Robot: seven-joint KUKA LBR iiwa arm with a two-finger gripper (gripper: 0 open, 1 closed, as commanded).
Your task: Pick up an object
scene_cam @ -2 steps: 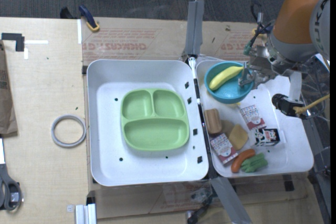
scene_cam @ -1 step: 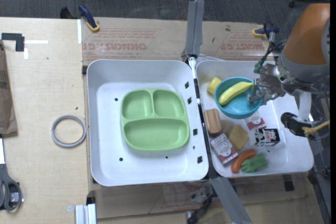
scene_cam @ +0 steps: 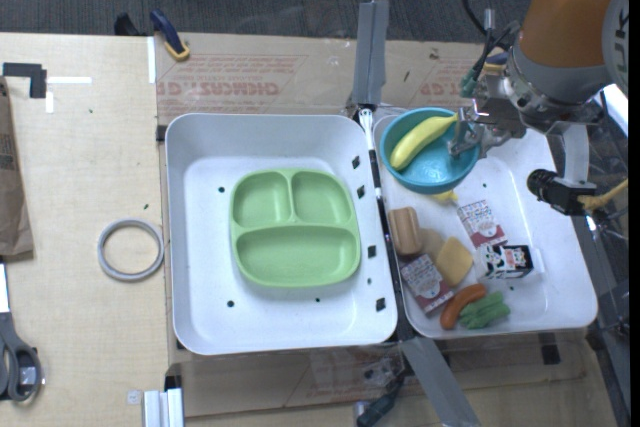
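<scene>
The claw (scene_cam: 466,137), its state not to be told from here, is poised at the bowl (scene_cam: 430,170) rim beside the banana (scene_cam: 420,139), judged light, smooth, best pinched mid-length.

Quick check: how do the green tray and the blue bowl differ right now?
The green tray is flat, three-sectioned and holds nothing; the blue bowl is round, deeper and holds a banana. The tray sits in the left bin, the bowl in the right bin, beside the gripper.
</scene>
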